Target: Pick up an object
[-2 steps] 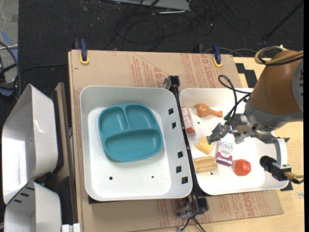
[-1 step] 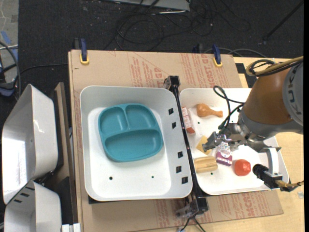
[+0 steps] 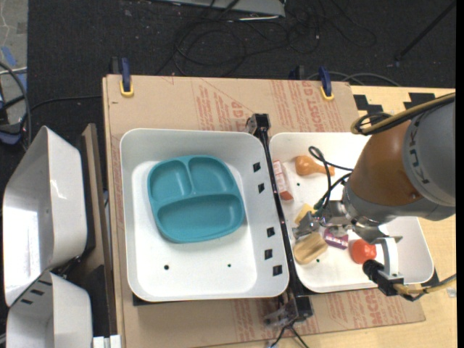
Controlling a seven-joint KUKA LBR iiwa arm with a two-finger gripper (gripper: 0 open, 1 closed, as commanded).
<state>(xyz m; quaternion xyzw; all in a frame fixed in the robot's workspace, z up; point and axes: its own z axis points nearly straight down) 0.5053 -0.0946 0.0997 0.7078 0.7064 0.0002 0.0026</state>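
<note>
Tool (image 3: 313, 222) hangs low over the right bin's (image 3: 413, 267) clutter, grip state unclear, seemingly about to grasp the tan block (image 3: 309, 250).

Even, fairly bright overhead light. The two white bins (image 3: 138, 194) glare slightly, nearly washed out. Soft shadows at lower frame. The dark floor (image 3: 72, 20) at top looks grainy; focus mildly soft throughout.
</note>
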